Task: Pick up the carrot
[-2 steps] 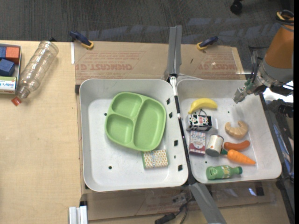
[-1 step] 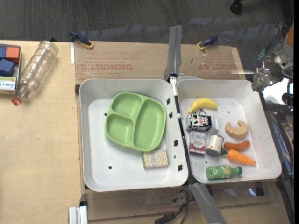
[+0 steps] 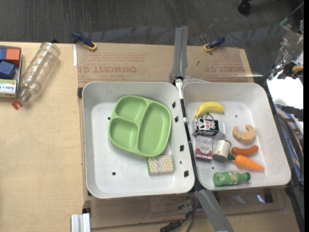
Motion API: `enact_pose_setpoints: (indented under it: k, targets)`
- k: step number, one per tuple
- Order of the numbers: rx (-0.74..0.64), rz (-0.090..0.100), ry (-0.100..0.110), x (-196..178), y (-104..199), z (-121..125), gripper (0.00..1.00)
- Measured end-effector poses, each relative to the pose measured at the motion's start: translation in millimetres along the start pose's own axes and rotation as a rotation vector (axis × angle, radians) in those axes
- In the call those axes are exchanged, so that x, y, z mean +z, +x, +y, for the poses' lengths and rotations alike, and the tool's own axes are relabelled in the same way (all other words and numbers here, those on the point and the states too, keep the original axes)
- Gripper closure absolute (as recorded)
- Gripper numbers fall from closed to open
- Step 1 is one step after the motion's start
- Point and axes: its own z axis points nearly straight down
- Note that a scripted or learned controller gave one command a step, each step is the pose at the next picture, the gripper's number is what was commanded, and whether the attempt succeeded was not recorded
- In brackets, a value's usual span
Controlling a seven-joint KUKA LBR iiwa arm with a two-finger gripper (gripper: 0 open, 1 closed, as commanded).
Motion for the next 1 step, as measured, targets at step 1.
enact_pose_setpoints:
  k: [1]
  targets:
    - [-0.004,-0.004,0.003,-7.2,0.9,-0.4,1.0]
